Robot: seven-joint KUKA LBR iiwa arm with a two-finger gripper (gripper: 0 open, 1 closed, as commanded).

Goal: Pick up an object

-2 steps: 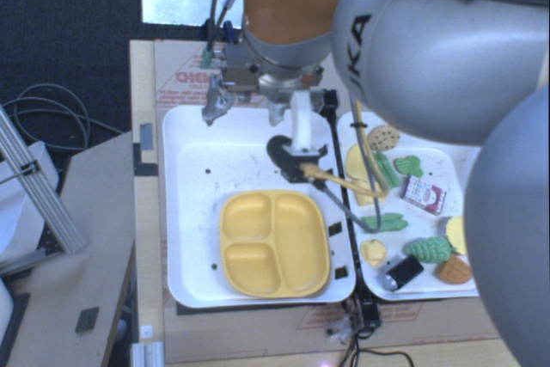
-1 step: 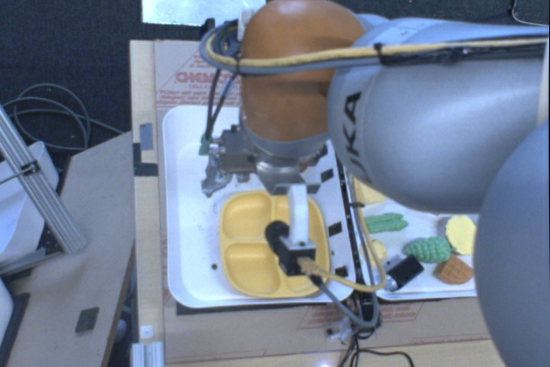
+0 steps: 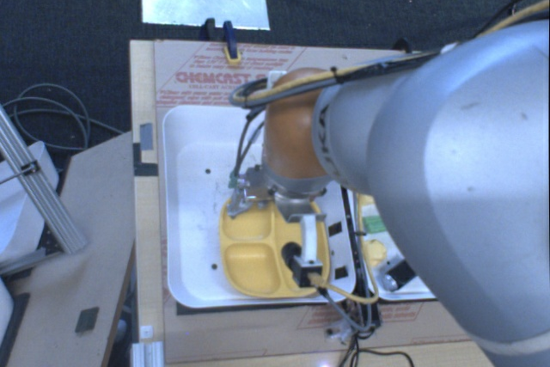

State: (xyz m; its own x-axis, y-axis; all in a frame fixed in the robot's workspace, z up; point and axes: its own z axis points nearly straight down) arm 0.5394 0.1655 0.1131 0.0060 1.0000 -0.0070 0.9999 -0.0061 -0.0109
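Observation:
A yellow divided tray (image 3: 249,258) lies in the front half of the left white bin (image 3: 193,159). The arm comes in from the right, its orange band (image 3: 292,133) above the wrist. My gripper (image 3: 243,195) hangs low over the tray's back left corner, at or just above its rim. The wrist hides the tray's back right part. No object shows in the gripper's hold.
In the right bin (image 3: 412,292), mostly hidden by the arm, I see a green thing (image 3: 374,224), a yellow thing (image 3: 374,252) and a small dark-and-grey thing (image 3: 397,275). Bare white floor lies left of and behind the tray.

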